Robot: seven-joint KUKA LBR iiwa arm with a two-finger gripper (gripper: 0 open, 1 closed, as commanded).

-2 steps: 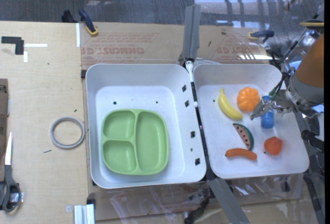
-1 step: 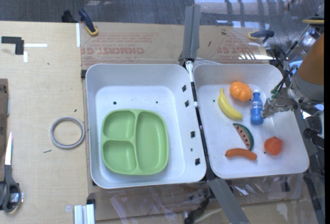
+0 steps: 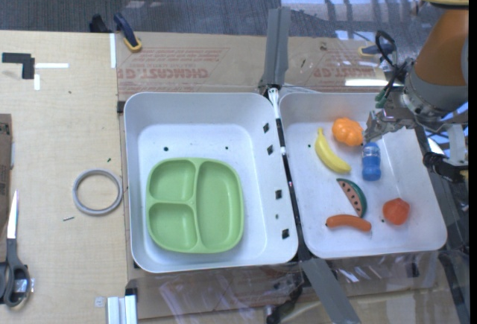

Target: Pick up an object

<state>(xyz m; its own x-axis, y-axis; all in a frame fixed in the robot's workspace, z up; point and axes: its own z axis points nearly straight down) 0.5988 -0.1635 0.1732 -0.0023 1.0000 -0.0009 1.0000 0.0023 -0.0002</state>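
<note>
The right bin holds several toy items: an orange fruit, a yellow banana, a small blue bottle, a watermelon slice, an orange-red sausage and a red tomato. My gripper hangs over the bin's far right part, just right of the orange fruit and directly above the blue bottle's top. Nothing can be seen held in it.
The left bin holds a green divided plate. On the wooden bench to the left lie a grey tape ring and scissors. A metal divider stands between the bins at the back.
</note>
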